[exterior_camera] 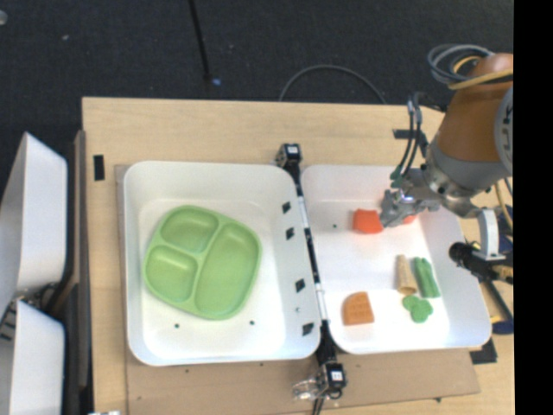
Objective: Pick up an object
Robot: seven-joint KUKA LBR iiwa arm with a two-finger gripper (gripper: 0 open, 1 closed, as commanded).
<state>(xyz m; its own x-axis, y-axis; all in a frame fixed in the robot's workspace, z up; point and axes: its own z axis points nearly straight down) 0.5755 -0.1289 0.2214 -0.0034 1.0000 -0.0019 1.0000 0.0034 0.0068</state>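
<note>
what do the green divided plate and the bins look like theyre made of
The green divided plate: likely molded plastic, judging by its uniform pale green, rounded compartment ridges and soft sheen.
The left bin and right bin: probably thin formed plastic, smooth glossy white with rounded corners and shallow curved walls; coated metal can't be excluded.

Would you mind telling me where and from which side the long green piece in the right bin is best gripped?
Grip the long green piece at mid-length across its narrow width, coming straight down from above. It lies flat and near upright in the view, but the tan stick sits close on its left, so that finger has little room.
</note>
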